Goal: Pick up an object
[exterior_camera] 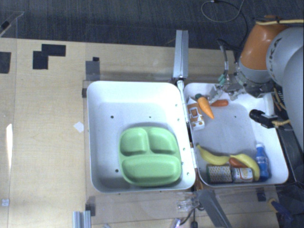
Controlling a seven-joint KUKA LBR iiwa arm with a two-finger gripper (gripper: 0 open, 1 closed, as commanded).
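Cans and bananas are crowding the right bin's near edge while the carrot waits at its far-left corner.

Carrot (205, 107) is lying with its long axis slanting, tip aimed at the bin's middle and blunt end toward the far edge; it is probably light, stiff and smooth, best pinched across its thick half. Gripper (227, 85) is hovering just beyond it at the far edge of the right bin (237, 127); whether the hand is clenched or released cannot be told. Beside the carrot a small carton (195, 116) is resting against the left wall.
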